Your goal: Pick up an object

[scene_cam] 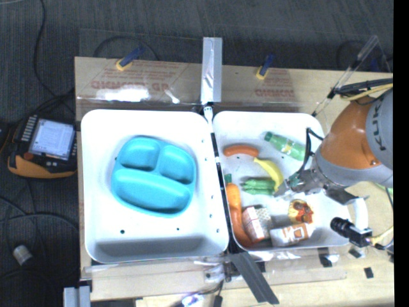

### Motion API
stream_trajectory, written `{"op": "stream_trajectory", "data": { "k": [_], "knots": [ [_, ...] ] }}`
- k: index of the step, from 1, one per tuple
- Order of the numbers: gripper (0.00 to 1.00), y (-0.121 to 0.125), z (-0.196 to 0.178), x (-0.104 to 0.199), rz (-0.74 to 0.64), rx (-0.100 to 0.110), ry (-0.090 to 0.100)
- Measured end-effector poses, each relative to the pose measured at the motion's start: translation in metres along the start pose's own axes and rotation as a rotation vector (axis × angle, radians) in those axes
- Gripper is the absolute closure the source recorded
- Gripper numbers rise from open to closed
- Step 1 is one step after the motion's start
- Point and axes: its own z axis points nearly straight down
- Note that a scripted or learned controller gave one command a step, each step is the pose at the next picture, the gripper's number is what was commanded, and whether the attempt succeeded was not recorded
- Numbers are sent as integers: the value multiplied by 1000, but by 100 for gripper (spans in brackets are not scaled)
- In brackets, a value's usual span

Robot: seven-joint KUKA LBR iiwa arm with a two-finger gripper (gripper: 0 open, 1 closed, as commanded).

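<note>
The right bin (252, 123) holds several toy foods: a green bottle (285, 145), a sausage (240, 150), a yellow banana (269, 169), a green vegetable (258, 185), an orange carrot (234, 204), a small brown box (255, 222), a white carton (289, 235) and a red-and-yellow wrapped item (300, 210). My gripper (298, 183) reaches in from the right, low over the bin's middle right, just right of the banana and above the wrapped item. The wrist hides its fingers.
The left bin (96, 235) bears a blue three-compartment tray (153, 174). A metal divider post (211, 69) stands behind the seam between the bins. A handheld screen device (48, 142) lies on the floor at left. Cables run at the right of the bench.
</note>
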Motion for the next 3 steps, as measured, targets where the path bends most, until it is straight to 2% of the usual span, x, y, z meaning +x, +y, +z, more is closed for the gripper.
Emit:
{"op": "stream_trajectory", "data": {
  "k": [1, 2, 3],
  "knots": [
    [0, 0, 0, 0, 0, 0, 0],
    [0, 42, 20, 17, -91, 9, -3],
    [100, 45, 8, 18, -92, 2, -3]
  ]
}}
